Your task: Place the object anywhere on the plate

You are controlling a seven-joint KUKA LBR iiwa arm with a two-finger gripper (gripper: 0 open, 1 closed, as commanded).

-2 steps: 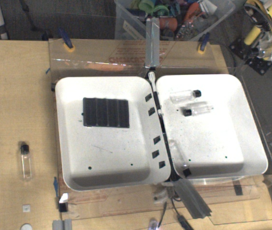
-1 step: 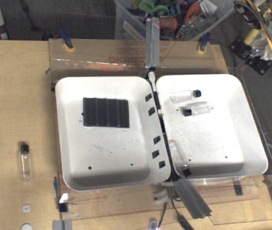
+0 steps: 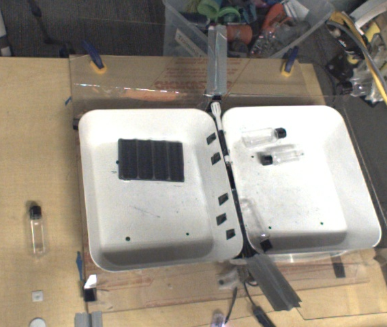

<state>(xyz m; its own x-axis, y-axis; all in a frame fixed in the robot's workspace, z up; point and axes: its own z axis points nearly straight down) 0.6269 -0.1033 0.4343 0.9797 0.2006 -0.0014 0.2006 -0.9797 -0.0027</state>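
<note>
I count two white bins (image 3: 149, 251) (image 3: 330, 231) on the bench (image 3: 16, 148). One black plate (image 3: 150, 160) lies in the left bin. Right of the plate I see two clear vials (image 3: 264, 136) (image 3: 280, 157), and left of it, one more vial (image 3: 37, 228) on the bench.

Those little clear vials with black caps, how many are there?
3: two vials in the right bin, one just above the other, and a third outside on the wooden bench, left.

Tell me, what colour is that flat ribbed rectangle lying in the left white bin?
The flat ribbed rectangular plate is black, seen clearly in the camera view against the left shallow white bin.
</note>
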